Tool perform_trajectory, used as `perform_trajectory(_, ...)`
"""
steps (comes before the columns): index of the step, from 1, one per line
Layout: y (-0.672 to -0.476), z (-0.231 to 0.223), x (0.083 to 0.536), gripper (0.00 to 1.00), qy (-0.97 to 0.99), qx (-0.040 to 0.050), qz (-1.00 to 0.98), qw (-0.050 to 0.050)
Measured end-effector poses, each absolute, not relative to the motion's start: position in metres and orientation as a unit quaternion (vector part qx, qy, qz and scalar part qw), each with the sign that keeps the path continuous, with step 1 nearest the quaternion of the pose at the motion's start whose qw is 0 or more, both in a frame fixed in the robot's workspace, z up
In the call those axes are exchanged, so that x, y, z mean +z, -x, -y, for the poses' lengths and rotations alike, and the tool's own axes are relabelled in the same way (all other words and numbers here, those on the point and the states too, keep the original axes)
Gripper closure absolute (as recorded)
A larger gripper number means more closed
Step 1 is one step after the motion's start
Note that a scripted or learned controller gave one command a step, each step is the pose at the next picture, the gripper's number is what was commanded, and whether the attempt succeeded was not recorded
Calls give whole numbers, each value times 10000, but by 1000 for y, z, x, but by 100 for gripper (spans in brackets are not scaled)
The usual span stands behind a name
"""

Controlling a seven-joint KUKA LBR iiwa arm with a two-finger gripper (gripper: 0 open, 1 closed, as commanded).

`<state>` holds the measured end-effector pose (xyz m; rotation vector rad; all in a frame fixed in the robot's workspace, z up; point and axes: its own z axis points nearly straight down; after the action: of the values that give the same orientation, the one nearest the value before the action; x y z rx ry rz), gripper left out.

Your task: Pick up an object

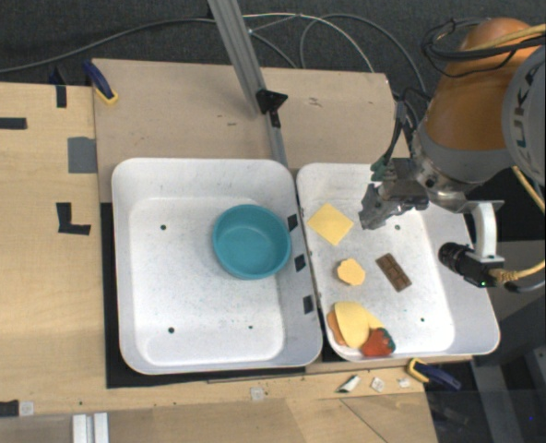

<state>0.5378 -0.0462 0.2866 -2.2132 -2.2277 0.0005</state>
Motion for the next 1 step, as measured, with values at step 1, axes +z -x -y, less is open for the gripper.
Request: perform_trajectory(1, -560, 0, 283, 100, 7050, 2, 7092, 5)
